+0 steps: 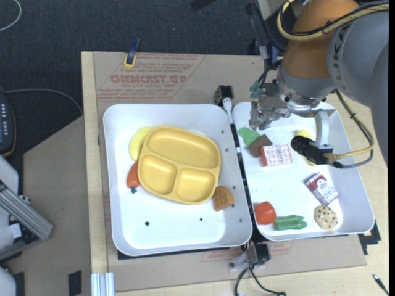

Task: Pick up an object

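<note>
My pincer (264, 117): up over far-left part of R bin (364, 196), above a green piece (249, 135); can't tell how far open or if I've got hold of anything.
Green piece: in R bin by its L wall, touching a brown block (257, 145).
Red/white box (276, 155): just R of brown block.
R bin front: red tomato (265, 212), green pod (290, 222), cookie (325, 216), small packet (321, 188).
L bin (117, 165): yellow tray (178, 164), waffle piece (223, 198) at its corner.

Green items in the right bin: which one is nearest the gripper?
The green piece at the bin's upper left, just below the gripper, beside the brown block. The other green item lies at the bin's near edge by the tomato.
</note>
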You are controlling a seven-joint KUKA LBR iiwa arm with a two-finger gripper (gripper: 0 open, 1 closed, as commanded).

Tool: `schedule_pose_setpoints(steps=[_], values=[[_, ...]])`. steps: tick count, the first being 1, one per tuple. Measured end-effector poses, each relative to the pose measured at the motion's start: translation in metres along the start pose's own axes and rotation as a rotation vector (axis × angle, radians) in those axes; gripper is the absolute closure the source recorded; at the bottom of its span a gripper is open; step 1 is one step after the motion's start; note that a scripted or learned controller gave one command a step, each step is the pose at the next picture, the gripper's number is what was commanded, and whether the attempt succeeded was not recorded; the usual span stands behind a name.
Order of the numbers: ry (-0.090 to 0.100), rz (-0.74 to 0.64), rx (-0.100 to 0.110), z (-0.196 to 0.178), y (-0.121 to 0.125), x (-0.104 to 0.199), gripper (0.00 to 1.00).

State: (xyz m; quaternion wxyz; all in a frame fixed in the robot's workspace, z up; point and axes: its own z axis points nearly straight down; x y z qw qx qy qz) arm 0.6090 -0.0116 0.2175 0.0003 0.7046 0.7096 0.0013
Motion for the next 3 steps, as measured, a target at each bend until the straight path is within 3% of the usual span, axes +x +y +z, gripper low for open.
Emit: schedule_pose_setpoints(steps=[1,2,3], values=[[-0.001,0.008,0.002,-0.017,-0.014,-0.007,1.0],[-0.001,0.008,0.006,0.002,-0.014,-0.005,1.0],[-0.001,0.006,0.001,-0.007,-0.015,0.0,1.0]])
